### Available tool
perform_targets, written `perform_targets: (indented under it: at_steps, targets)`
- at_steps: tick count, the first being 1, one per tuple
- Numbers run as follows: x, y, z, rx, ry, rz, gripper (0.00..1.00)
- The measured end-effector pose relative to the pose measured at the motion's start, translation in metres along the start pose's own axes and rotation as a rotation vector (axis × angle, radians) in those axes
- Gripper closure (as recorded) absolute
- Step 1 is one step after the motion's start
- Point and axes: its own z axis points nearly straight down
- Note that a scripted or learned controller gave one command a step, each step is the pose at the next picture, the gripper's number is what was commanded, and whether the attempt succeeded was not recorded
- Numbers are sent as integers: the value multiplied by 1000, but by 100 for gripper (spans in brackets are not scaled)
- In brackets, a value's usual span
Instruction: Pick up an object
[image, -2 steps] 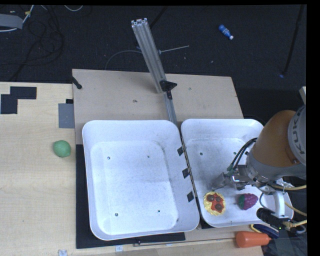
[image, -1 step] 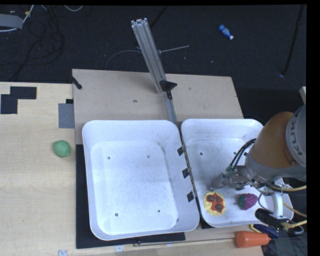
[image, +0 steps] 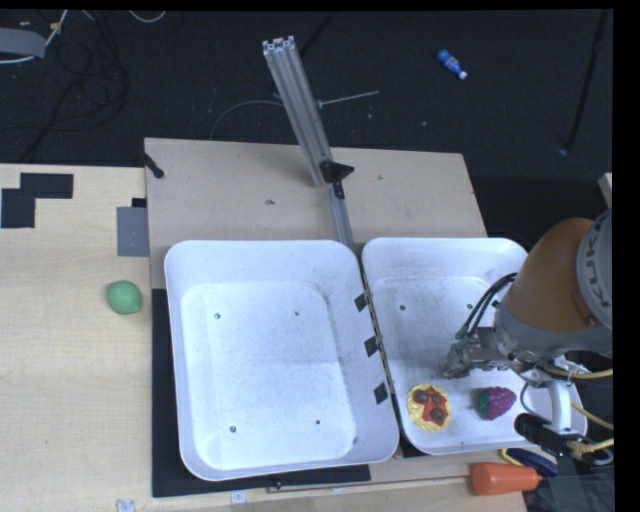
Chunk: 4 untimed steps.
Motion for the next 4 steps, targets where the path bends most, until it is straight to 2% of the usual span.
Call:
perform_targets:
  at_steps: [1,2,3,4]
  targets:
    - [-5,7,-45,1,0,-2,100]
    - [-5,-1,-91,0,0,-2,100]
    - [-5,0,-121,1,0,-2,100]
    - [45,13,-131,3,1,-6,100]
